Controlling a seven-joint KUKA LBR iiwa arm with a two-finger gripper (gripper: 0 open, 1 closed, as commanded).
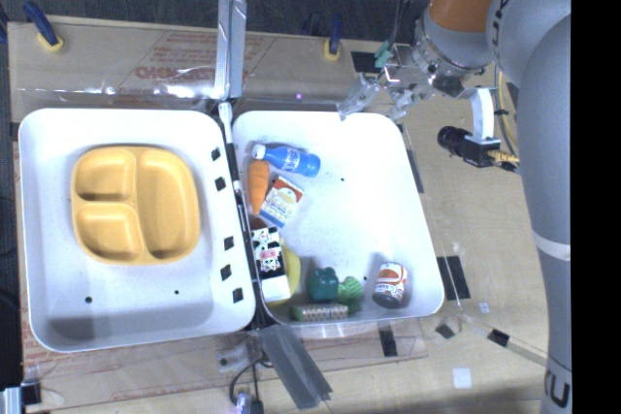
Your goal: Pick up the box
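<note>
The box [280, 203] lies tilted, long axis running upper-right to lower-left beside the carrot [257, 185]; can't tell the gripper [374, 97] state.

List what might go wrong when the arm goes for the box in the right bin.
1. The small red-and-white carton box lies wedged against the orange carrot and beside the blue plastic bottle, so the hand, poised over the right white bin's far rim, may catch those instead.
2. The cow-print carton close by could be taken for the target.
</note>
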